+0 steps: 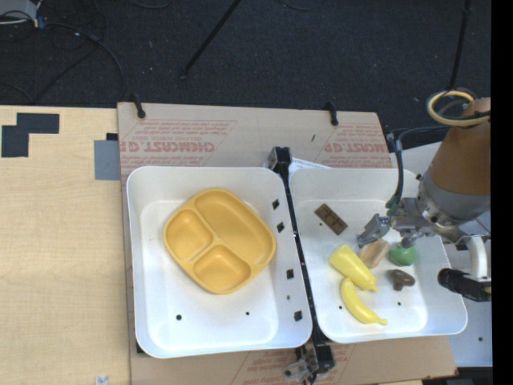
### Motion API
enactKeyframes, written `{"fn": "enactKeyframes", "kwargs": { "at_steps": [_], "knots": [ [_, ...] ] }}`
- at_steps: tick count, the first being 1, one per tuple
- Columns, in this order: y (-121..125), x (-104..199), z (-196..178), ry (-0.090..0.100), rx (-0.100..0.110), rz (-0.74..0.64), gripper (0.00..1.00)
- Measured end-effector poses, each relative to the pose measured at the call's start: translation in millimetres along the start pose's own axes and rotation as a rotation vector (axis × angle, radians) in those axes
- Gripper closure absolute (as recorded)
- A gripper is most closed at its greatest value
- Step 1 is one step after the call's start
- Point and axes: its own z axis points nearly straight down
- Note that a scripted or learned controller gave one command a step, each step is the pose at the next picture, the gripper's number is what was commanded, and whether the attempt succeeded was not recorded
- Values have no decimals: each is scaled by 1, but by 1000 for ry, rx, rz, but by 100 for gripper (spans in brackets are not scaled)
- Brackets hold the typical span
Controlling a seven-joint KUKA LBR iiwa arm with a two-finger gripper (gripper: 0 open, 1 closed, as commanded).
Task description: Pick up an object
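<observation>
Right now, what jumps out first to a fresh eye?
The yellow divided plate sits alone in the left bin. In the right bin, the gripper hangs over a cluster: a yellow pepper, a banana and a green ball.

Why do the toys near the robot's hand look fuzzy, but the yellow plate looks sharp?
In the camera view, the yellow plate is evenly lit with crisp edges; the gripper looks smeared, and the small green thing beside it is soft; the white bins show no strong glare.
</observation>
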Motion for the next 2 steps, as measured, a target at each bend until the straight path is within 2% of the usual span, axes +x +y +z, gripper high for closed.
{"fn": "enactKeyframes", "kwargs": {
  "at_steps": [1, 2],
  "knots": [
    [3, 0, -8, -2, -13, -3, 0],
    [13, 4, 47, -1, -10, -3, 0]
  ]
}}
